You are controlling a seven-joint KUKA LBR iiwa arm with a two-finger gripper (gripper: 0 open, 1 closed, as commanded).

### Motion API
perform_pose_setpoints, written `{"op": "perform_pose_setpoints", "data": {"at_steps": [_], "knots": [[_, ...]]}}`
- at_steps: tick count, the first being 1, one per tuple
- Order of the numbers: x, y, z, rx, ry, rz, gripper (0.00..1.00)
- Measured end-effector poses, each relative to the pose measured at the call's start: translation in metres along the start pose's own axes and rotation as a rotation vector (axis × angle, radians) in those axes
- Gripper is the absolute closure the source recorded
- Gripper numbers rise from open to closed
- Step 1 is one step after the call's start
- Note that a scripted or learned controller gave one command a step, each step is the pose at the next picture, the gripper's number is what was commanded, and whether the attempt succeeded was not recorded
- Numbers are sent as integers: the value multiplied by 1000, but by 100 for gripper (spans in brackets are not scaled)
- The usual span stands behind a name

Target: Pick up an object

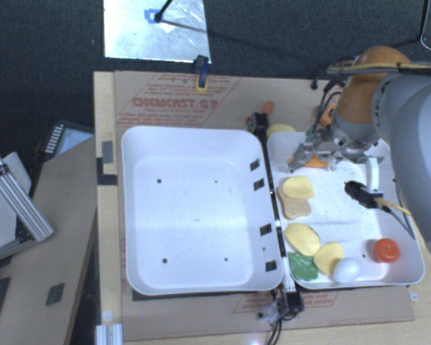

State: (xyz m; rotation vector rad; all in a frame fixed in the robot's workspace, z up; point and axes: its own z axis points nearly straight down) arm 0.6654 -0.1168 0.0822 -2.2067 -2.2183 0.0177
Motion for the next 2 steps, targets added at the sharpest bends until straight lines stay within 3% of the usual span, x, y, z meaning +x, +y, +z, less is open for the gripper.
{"op": "perform_pose_setpoints", "data": {"at_steps": [1,2], "knots": [[69,4,-110,-29,0,-6,0],[64,2,-103,-20,-1,1,0]]}}
